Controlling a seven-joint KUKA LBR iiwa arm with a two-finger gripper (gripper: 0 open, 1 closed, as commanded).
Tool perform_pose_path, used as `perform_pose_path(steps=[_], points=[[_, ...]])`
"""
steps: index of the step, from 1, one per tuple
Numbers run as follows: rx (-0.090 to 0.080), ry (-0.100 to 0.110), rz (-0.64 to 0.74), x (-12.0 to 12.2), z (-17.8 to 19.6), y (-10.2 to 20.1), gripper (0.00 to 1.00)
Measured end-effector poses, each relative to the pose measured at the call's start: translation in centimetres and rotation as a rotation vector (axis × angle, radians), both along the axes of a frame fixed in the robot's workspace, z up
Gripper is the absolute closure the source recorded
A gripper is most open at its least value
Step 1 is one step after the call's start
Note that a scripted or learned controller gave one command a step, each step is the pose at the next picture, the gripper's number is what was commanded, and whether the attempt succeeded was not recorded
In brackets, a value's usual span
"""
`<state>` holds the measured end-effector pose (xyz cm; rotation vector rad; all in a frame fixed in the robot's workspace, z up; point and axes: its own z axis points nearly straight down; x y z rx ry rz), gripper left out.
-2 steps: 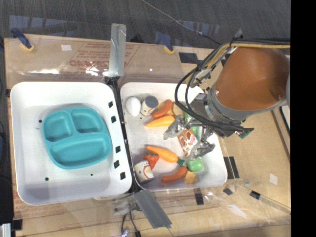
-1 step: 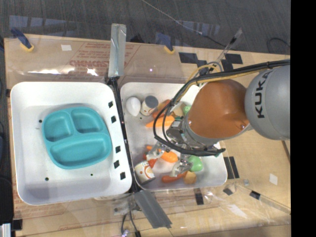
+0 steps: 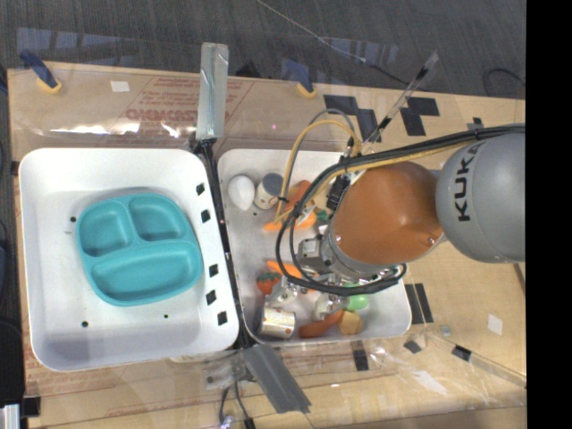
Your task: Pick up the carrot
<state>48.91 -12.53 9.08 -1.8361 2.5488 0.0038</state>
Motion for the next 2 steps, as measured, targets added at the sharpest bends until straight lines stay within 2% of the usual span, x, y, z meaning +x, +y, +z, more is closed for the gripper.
perform_pose_path(steps=[1,2], points=[[0.001,0.000,0.051,0.6,0.0,2.5,0.00],[0.000,-0.008,0.064,-1.0,0.1,2.5,0.00]])
